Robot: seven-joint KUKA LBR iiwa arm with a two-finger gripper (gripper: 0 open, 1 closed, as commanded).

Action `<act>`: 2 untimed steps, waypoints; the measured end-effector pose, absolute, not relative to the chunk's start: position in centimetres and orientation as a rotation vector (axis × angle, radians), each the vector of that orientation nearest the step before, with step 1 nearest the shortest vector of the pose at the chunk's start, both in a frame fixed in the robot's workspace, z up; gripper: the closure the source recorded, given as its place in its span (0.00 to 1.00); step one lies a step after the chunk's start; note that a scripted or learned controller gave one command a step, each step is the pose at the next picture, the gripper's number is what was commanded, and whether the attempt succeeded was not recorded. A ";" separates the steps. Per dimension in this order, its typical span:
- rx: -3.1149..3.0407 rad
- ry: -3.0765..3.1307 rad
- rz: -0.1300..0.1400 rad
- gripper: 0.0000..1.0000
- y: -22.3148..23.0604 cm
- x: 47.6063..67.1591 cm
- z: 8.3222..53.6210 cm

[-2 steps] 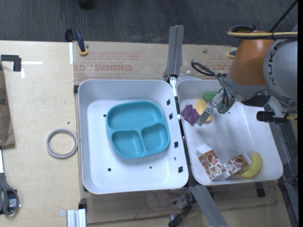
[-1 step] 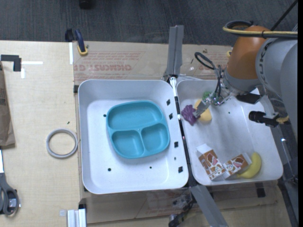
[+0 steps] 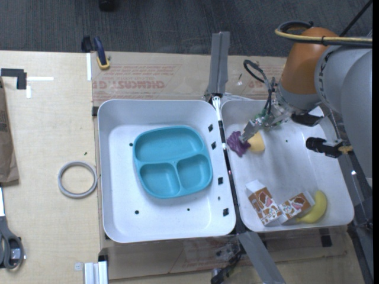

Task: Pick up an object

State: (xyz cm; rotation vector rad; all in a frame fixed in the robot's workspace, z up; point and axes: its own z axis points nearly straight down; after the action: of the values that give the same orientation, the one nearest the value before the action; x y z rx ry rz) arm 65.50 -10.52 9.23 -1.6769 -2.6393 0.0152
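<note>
A pale wooden worktop (image 3: 47,129) carries two shallow white plastic bins side by side; the grey arm with its orange band (image 3: 305,61) reaches in from the right over the right-hand bin (image 3: 284,176); the left-hand bin (image 3: 118,158) holds a light-blue three-compartment plastic tray (image 3: 172,161), lying flat near its middle. The two-finger gripper (image 3: 256,129) hangs low at the right bin's upper left, its tip just above a small pale-yellow rounded object (image 3: 257,143) and beside a crumpled purple object (image 3: 237,142) that lies against the bin's left wall; whether the jaws are open, closed or touching either item cannot be told at this angle. Along the right bin's front edge lie two small brown-and-white printed cartons (image 3: 265,203), touching each other, with a yellow banana (image 3: 315,208) against them at the right corner. On the worktop left of the bins rests a grey ring of tape (image 3: 77,178), well apart from the bins.
</note>
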 end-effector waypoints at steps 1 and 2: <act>-1.034 -2.947 0.025 0.00 -12.8 65.3 9.3; -1.463 -2.784 0.000 0.00 -14.3 64.1 22.7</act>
State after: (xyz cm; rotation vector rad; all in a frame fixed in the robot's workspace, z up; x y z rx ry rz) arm 64.12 -14.26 22.74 -1.4633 -2.7841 -0.0004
